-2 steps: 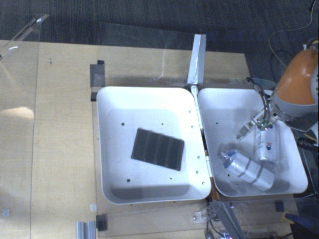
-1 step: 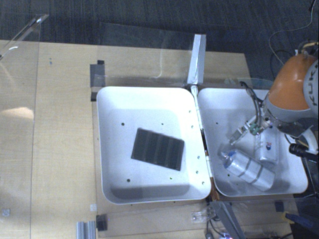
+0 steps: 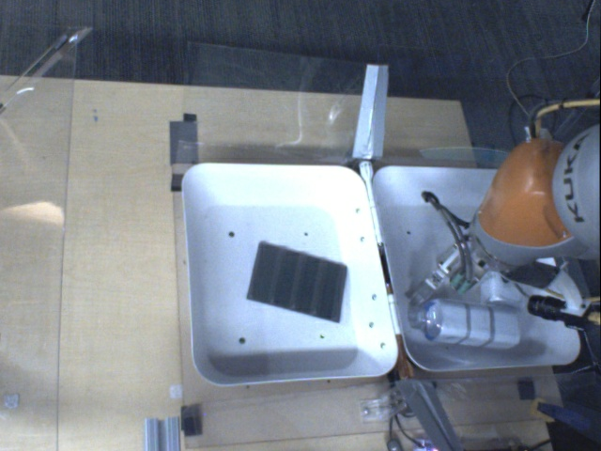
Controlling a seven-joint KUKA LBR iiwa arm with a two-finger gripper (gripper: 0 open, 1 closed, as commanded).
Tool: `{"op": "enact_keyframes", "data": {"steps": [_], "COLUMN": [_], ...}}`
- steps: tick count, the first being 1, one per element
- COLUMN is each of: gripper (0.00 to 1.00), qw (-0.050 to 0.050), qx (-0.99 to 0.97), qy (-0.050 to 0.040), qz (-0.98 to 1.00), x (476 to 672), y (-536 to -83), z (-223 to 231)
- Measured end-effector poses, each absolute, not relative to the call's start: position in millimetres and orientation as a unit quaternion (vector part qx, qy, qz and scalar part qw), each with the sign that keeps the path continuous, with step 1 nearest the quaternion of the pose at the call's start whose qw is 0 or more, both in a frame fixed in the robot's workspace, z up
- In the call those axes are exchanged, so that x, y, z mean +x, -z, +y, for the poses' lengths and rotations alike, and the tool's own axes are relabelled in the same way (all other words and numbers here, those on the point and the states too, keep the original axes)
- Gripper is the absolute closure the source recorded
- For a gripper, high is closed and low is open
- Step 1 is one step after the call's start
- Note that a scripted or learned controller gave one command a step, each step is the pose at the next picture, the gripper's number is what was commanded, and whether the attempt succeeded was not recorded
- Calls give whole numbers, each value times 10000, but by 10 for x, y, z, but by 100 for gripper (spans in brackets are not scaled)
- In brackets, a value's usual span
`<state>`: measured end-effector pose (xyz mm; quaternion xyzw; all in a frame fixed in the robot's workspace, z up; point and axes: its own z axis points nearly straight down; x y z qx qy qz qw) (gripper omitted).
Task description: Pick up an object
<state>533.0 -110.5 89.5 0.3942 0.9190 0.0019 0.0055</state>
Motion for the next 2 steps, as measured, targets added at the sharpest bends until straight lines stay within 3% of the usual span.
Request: {"op": "enact_keyframes", "data": {"steps": [1,2], "gripper": [0,0], "qw": [66,25], "qx": [4290,4612], "qy": [-30,-15], "qz": [9033,8873], "x": [5837,4884], "y": [-894,-1855], "z": [-898,-714]}}
